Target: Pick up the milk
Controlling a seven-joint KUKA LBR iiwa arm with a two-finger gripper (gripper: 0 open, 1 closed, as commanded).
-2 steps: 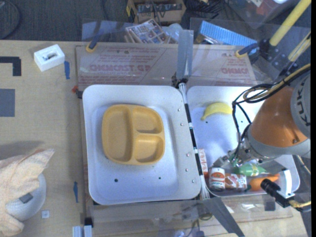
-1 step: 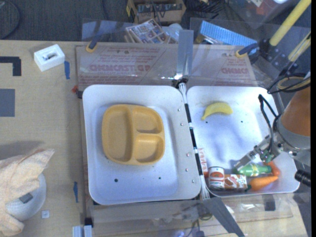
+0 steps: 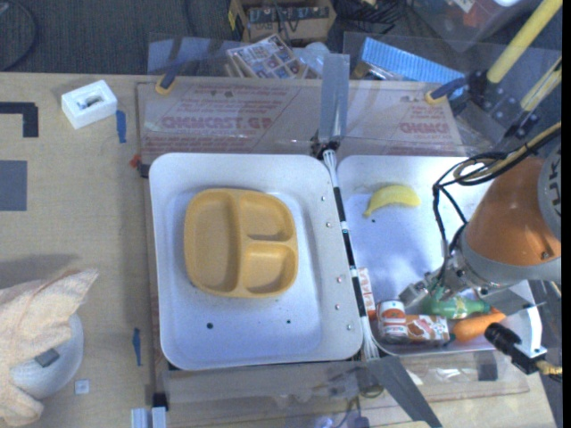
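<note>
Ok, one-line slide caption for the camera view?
Gripper low in the right bin beside the milk; banana behind, yellow tray in the left bin.

My arm (image 3: 513,226) wears orange; the divided plate (image 3: 239,242) is mustard yellow; the banana (image 3: 393,198) is yellow; the milk (image 3: 412,323) is white with red print; both bins (image 3: 178,185) are white.

Tray (image 3: 239,242) in left bin (image 3: 169,248); banana (image 3: 392,199) in right bin (image 3: 401,239).

My arm (image 3: 513,226) reaches in from the right, its orange band bulking above the wrist. My gripper (image 3: 434,290) hangs low, angled down and leftward.
</note>
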